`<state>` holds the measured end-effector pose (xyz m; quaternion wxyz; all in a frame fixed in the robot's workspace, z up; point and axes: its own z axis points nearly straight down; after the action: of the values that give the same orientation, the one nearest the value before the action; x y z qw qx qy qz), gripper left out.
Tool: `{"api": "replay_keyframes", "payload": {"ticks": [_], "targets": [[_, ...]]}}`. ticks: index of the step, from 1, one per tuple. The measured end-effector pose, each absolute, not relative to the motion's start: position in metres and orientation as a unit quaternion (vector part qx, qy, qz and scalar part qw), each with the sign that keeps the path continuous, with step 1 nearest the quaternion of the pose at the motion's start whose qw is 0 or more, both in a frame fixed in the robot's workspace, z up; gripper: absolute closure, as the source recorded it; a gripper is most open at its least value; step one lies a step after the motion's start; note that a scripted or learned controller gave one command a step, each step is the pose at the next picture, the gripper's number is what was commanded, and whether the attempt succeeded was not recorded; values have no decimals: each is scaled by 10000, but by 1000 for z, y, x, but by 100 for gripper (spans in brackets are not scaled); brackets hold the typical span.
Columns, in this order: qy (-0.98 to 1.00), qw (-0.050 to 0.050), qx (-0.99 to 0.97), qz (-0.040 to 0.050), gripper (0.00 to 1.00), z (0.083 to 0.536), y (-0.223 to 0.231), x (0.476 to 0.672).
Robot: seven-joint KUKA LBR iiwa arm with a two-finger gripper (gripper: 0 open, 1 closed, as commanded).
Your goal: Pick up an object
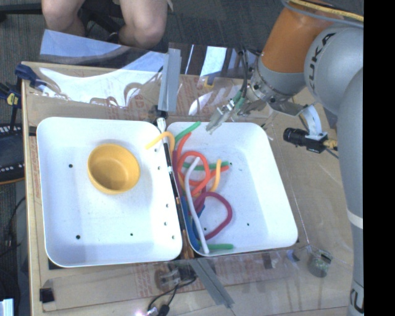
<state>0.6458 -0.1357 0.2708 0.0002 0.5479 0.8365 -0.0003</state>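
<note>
My gripper (220, 117) hangs over the far rim of the right bin (271, 185), open, with nothing between its fingers. Below and in front of it lies a tangle of bendy sticks (199, 179): red, orange, white, green, blue and a maroon loop (223, 216). A green stick (189, 129) reaches up towards the gripper. Across the divide between the bins lies a yellow stick (157, 140). In the left bin (62, 222) a yellow bowl (113, 168) sits upright.
The grey arm with its orange band (290, 37) fills the upper right. A black cylinder (302, 138) sticks out right of the right bin. Clear plastic parts and paper (111, 86) lie behind the bins. A person's legs (145, 18) are at the top.
</note>
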Motion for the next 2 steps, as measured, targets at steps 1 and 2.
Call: {"api": "replay_keyframes", "payload": {"ticks": [1, 2], "targets": [[8442, -17, 5360, -11, 0, 160, -159, 614], [8648, 36, 5021, 7, 0, 96, -181, 616]]}}
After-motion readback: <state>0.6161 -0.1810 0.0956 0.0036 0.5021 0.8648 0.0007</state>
